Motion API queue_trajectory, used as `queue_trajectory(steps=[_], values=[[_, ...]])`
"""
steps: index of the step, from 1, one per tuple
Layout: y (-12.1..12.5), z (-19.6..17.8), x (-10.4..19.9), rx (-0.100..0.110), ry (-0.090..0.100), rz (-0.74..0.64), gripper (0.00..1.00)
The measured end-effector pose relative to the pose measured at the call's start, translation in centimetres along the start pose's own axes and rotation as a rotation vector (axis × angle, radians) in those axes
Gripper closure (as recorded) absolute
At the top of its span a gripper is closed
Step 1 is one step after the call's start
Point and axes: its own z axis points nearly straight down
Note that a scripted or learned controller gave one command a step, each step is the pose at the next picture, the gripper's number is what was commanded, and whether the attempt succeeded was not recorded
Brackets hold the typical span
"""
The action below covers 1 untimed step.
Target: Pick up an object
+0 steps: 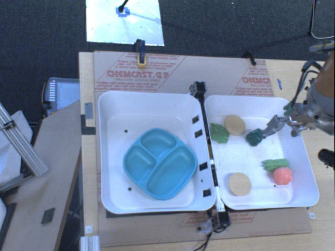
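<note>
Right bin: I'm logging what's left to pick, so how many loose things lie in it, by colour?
Tan: 2, one disc at the back, one disc at the front
Green: 3, a leafy piece, a dark lump by the tool, a strip
Red: 1, a ball
Total: 6

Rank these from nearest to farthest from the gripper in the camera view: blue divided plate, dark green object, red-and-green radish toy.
1. Dark green object, right bin, just beside the gripper.
2. Radish toy, right bin, nearer the front edge.
3. Blue divided plate, left bin.
</note>
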Motion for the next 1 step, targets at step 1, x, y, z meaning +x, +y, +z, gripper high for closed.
queue_trajectory(steps=[1], values=[[0.24, -0.65, 0.04, -0.012, -0.002, -0.003, 0.00]])
